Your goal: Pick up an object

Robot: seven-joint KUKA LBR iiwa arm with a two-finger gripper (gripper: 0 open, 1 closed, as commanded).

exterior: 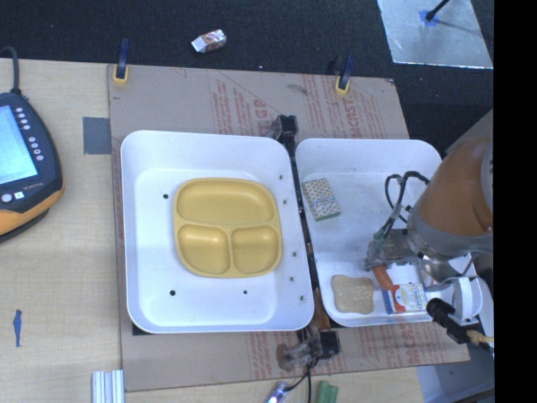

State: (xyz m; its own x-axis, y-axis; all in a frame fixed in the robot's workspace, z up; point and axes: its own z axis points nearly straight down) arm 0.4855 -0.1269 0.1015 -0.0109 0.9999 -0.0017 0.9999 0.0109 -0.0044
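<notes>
Two bins: white, shallow, set side by side on a cardboard sheet over the worktop [67,309].
Far left: teach pendant [21,166], dark screen with orange rim, lying on the worktop, well apart from the work.
Left bin [138,225]: holds one yellow divided tray [226,227], three compartments, lying flat near the middle.
Right bin [369,154]: holds the candidate objects. Patterned packet [320,198] near the left wall; tan flat piece [352,294] at the front wall; red-and-white carton [403,296] just beside it, partly under the arm.
Arm [457,200]: reaches in from the right, wrist low over the right bin's front half.
Jaws [382,254]: just above the carton and tan piece; cannot tell how far open, nor whether anything is between them.
Risk: carton and tan piece lie close together against the front wall; the jaws could strike the wall, or nudge one item aside without closing on it.
Obstruction: the arm's bulk and looped cable [401,187] hide the contact area.
Surroundings: small wrapper [209,41] on dark floor beyond; clamps at the cardboard's far edge.
</notes>
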